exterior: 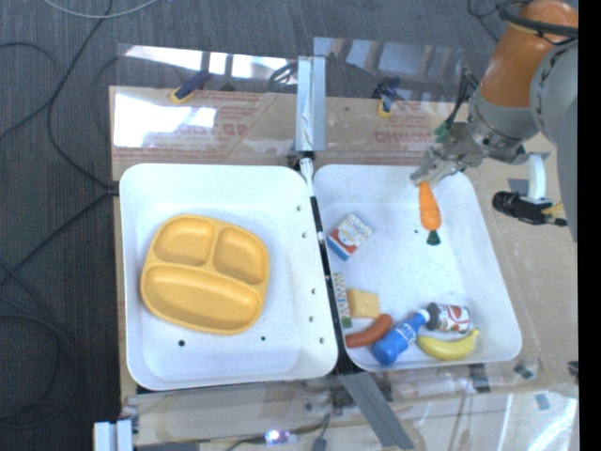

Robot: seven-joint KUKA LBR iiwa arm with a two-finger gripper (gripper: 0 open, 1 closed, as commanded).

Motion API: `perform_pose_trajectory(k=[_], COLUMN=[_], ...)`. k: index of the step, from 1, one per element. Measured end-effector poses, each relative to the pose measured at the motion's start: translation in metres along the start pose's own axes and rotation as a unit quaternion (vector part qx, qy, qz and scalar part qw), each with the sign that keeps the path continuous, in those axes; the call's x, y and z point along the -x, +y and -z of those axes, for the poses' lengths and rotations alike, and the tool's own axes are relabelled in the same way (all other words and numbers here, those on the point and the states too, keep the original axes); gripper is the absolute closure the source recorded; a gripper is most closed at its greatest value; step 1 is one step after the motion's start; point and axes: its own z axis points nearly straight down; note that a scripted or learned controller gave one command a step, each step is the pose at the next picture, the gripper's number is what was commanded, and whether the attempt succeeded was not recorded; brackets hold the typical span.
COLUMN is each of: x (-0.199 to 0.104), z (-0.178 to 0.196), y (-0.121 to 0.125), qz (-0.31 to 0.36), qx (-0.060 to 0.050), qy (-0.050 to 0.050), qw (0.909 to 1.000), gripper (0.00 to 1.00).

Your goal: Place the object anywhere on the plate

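Hard to make out the gripper (439, 165): small, dark, blurred against the grey wrist, at the far edge of the right bin (474, 271). Cannot tell whether clenched or released. Cut off at the upper right corner: the arm (526, 59), with its smooth orange band.

Just below the gripper, a toy carrot (429, 208): orange, tapered, with a small dark green end pointing to the near side. Upper tip touching or almost touching the gripper; cannot tell if really grasped, or if lying on the bin floor or lifted over it.

Well apart, in the left bin (131, 252), the plate (205, 272): yellow plastic, rounded, matte, divided in three compartments, two small and one long.

Near the bin divider, a small carton (349, 235), white with red and blue, print too small to read. Nearer, a flat yellow square (363, 303). Crowded in the near corner: a reddish sausage (368, 331), a blue bottle (399, 338), a red and white can (452, 318) and a curved yellow banana (447, 345), partly overlapping, so the outlines are not clear.
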Motion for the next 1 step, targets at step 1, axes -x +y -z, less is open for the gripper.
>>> perform_pose_trajectory(k=[1], x=[-0.0796], z=[0.0128], y=[-0.0912], qz=[-0.007], qx=[0.000], qy=[0.003], qw=[1.0000], gripper=[1.00])
